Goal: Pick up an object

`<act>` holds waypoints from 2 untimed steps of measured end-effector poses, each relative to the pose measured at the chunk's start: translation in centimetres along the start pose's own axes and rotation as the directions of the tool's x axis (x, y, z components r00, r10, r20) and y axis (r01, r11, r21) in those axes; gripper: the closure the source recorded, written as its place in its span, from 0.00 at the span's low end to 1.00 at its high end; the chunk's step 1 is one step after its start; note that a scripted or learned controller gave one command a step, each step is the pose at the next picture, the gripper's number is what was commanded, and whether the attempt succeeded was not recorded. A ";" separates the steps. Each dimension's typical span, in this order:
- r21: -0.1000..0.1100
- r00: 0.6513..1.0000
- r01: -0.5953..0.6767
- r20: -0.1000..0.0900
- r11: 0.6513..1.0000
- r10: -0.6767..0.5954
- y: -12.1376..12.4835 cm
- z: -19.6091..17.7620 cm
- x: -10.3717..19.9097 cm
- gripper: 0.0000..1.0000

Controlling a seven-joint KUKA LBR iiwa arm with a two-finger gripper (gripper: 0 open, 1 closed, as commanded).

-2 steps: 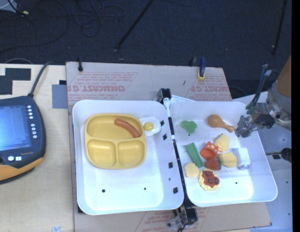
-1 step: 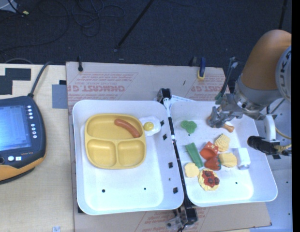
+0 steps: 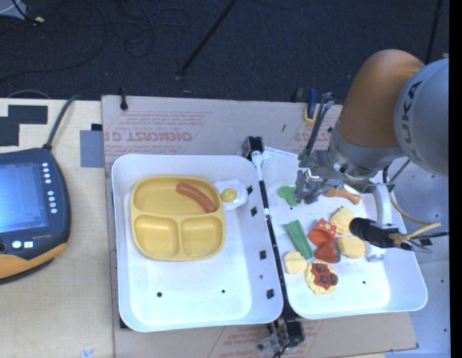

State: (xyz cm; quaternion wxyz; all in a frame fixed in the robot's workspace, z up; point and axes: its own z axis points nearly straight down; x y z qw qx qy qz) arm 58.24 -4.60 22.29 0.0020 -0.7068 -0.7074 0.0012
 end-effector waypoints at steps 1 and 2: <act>-0.009 1.000 0.003 0.000 1.000 -0.003 -8.6 -16.4 2.9 1.00; -0.003 1.000 0.000 0.001 1.000 0.000 -7.7 -16.3 8.0 1.00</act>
